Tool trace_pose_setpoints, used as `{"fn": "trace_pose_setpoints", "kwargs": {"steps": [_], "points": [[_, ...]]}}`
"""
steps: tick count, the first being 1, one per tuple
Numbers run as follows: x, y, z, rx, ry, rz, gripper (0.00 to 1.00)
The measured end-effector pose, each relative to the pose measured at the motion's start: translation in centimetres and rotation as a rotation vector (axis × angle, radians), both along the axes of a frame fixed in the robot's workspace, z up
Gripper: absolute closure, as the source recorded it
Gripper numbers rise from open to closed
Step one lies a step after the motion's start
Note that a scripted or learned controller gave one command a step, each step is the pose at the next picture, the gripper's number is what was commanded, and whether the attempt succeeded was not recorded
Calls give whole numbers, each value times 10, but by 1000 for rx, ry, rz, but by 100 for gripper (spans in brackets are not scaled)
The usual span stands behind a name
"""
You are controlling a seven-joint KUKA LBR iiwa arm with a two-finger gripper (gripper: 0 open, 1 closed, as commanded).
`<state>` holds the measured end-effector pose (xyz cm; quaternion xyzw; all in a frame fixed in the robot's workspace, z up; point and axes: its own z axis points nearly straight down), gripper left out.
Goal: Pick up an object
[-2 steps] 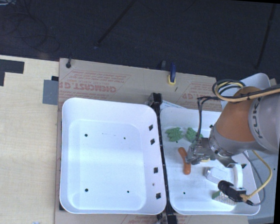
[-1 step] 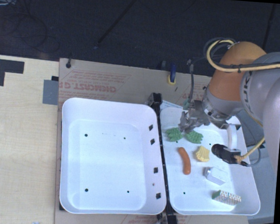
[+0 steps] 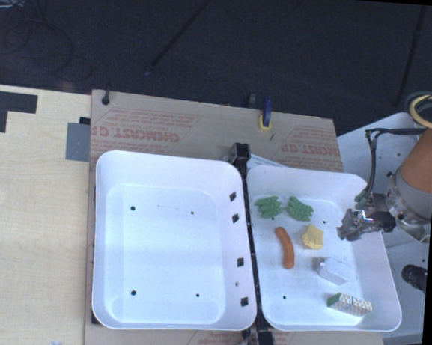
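Note:
The right bin [image 3: 268, 304] holds two green leafy pieces [image 3: 269, 206] [image 3: 299, 208], an orange sausage-shaped piece [image 3: 284, 247], a small yellow lump [image 3: 313, 237], a grey-white block [image 3: 333, 271] and a pale patterned piece with a green end [image 3: 350, 304]. My gripper [image 3: 353, 224] hangs over the bin's right side, just right of the yellow lump and above the grey-white block. Nothing shows between its fingers.
The left bin [image 3: 109, 196] lies beside the right one, with black clips along the shared rims [image 3: 240, 208]. Both rest on a cardboard sheet [image 3: 167, 130] on the wooden bench. Cables and a mount [image 3: 383, 156] stand by the arm at the right.

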<state>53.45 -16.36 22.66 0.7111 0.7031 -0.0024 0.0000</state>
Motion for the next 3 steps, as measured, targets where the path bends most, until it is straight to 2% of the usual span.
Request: {"fn": "trace_pose_setpoints", "kwargs": {"steps": [1, 2, 3], "points": [[89, -13, 101, -3, -17, 15, 100], [44, -52, 55, 3, 3, 7, 100], [85, 55, 122, 5, -10, 23, 100]]}}
